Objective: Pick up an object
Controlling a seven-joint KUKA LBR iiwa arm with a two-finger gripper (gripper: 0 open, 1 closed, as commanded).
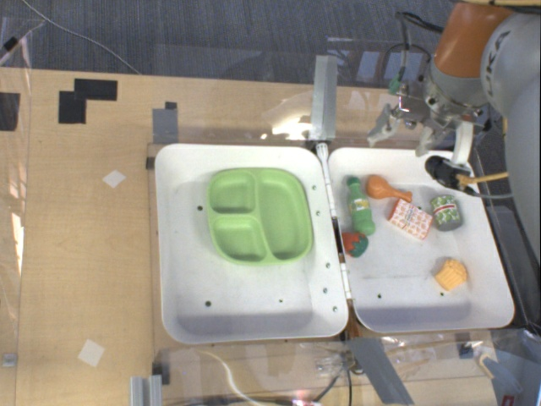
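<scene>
Landmark: centre divider between the two bins.

- Left bin, white, shallow. Holds a green 3-compartment tray, roughly mid-bin, slightly toward far side. Open floor all round the tray; widest bare strip along near edge.
- Right bin, white, shallow. Contents crowd the far half; near half bare.
  - Green bottle, lying lengthwise, just right of divider, parallel to it.
  - Small red/green item, right of divider, at bottle's near end, close to or touching it; cannot tell which.
  - Orange item w/ round end, right of bottle, touching or nearly touching it, angled toward the box.
  - Red/white patterned box, further right, mid-bin; little gap to orange item.
  - Dark green patterned round item, just right of box, near bin's right edge.
  - Yellow block, far from divider, toward near-right; free room on all sides, most isolated piece.
- Arm, grey w/ orange band, above far-right corner of right bin.
- Gripper, over far rim of right bin, right of divider, above the objects and apart from them. Nothing seen between fingers; open/closed state: cannot tell.
- Surface: pale wood, black marks at far left.
</scene>
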